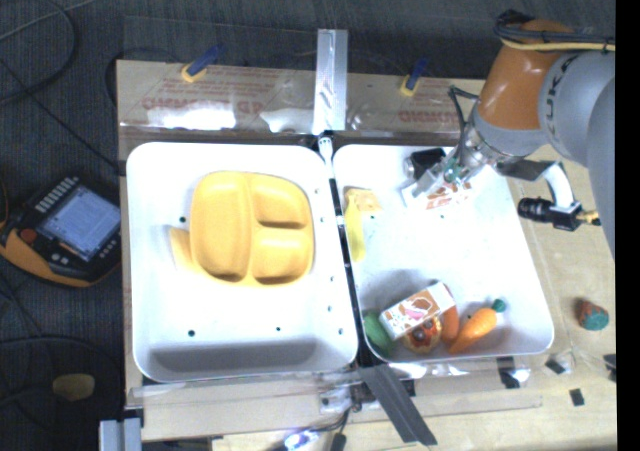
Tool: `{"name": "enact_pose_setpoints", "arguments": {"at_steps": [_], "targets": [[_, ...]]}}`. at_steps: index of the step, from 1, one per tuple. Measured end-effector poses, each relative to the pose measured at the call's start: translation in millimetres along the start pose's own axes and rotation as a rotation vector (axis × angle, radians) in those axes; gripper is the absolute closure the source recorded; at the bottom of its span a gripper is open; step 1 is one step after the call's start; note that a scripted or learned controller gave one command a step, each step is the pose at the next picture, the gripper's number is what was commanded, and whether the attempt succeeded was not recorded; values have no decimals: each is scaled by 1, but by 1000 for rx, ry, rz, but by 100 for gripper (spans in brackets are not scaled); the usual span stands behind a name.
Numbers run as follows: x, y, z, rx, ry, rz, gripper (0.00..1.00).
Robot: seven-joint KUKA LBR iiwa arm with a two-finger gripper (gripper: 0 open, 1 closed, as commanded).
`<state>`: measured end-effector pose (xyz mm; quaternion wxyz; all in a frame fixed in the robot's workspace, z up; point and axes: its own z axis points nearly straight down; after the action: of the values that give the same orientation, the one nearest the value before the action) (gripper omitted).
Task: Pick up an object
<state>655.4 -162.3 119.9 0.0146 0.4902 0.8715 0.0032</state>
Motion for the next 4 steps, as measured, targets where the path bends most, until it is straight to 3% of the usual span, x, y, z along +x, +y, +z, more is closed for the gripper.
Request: {"name": "enact_pose_setpoints", "arguments": {"at_steps": [1, 2, 3, 4], "targets": [[-13, 11, 4, 26, 30, 192, 100], [6, 23, -93, 20, 20, 157, 100], [-53, -38, -160, 20, 17, -28, 100], [-51, -35, -68, 20, 20, -59, 100]]}}
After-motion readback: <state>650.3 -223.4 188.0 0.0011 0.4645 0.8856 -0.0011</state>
